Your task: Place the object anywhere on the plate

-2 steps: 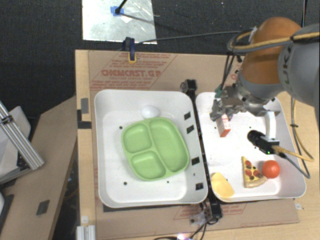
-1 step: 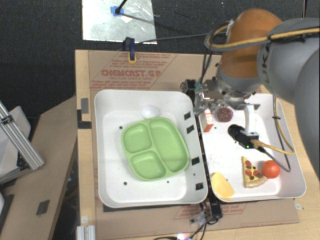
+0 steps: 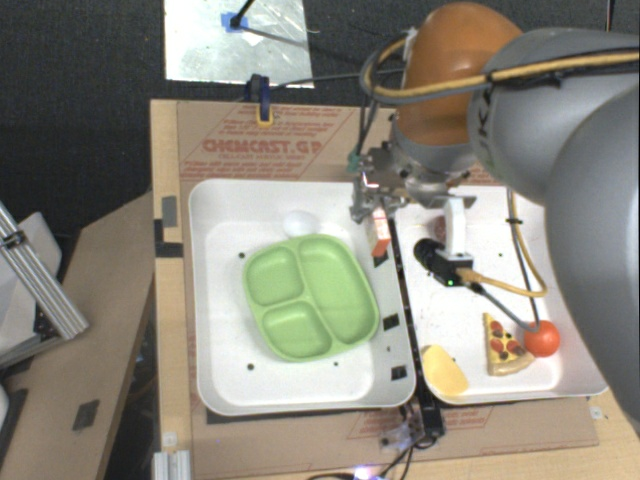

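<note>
A small reddish-orange object (image 3: 380,236) hangs just below the gripper (image 3: 378,213), right over the divider between the two bins, near the green plate's upper right corner. It looks pinched between the fingers, though the piece is small and partly tucked under the wrist, so I can't swear how firm the hold is. The green plate (image 3: 310,296) sits in the left bin (image 3: 215,298), three compartments, tilted a little on the white floor.

From where I stand, the worry is that the object is not yet over the plate; let go here and it lands on the rim between bins or on bare bin floor beside the plate. A thin grip could also let it slip out midway. In the right bin (image 3: 570,363) lie a pizza slice (image 3: 503,346), a tomato (image 3: 541,339) and a yellow piece (image 3: 445,370), well apart from all this.
</note>
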Robot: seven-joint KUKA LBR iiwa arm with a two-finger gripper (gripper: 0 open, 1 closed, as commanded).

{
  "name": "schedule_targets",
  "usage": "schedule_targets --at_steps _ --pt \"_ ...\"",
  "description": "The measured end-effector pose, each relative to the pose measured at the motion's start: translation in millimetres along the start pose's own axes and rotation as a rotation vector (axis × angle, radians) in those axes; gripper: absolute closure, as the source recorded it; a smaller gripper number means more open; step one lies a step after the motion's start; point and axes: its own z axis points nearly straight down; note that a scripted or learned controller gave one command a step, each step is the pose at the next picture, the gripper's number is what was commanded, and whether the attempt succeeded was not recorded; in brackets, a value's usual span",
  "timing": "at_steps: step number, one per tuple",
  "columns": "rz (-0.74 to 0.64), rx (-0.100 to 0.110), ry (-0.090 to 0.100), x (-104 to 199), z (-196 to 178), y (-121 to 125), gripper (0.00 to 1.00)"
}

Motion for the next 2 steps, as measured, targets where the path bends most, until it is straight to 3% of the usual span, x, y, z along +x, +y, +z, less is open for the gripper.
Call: schedule_targets --at_steps 1,2 --pt "0.001 0.0 -0.001 56.3 7.1 -5.3 1.0" --pt "0.0 0.002 -0.001 56.8 7.5 -5.6 0.0"
